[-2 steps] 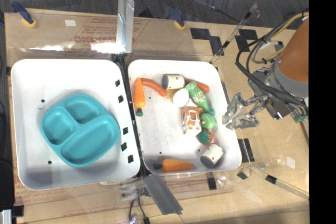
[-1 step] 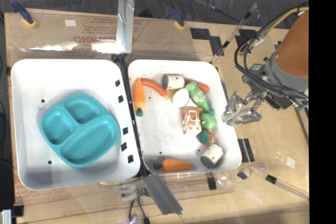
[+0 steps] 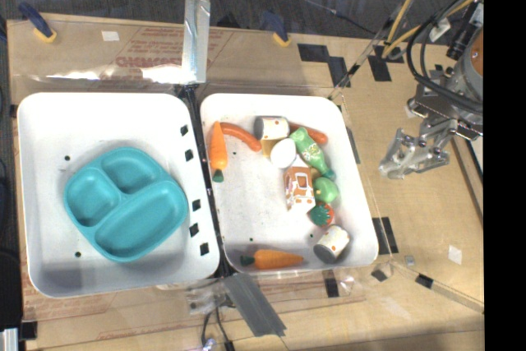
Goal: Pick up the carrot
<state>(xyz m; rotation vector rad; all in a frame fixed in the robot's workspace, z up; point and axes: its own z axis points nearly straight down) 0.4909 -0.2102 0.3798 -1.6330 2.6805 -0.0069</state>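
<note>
- Nearest the camera, a carrot point(image 3: 276, 260) lies flat along the near wall of the right bin point(image 3: 352, 168), stem end toward the near-left corner.
- Another carrot point(image 3: 218, 149) lies against the same bin's left wall, its green stem pointing toward the near edge, and a curved orange piece point(image 3: 239, 135) sits just beside its top, toward the far-left corner.
- Grey gripper point(image 3: 408, 158) hangs over the bare bench, outside the right bin's right wall and well apart from both carrots; whether its fingers are spread or pressed together cannot be told, and nothing shows between them.
- Near the right-hand end of the near carrot, a small white cup point(image 3: 332, 242) rests on its side in the near-right corner.
- Along the right wall runs a cluster: a green bottle point(image 3: 311, 150), a white egg-like piece point(image 3: 283, 153), an orange-and-white carton point(image 3: 299, 187) and a green pepper point(image 3: 326, 191).
- A teal divided plate point(image 3: 123, 201) sits in the middle of the left bin point(image 3: 33, 177).
</note>
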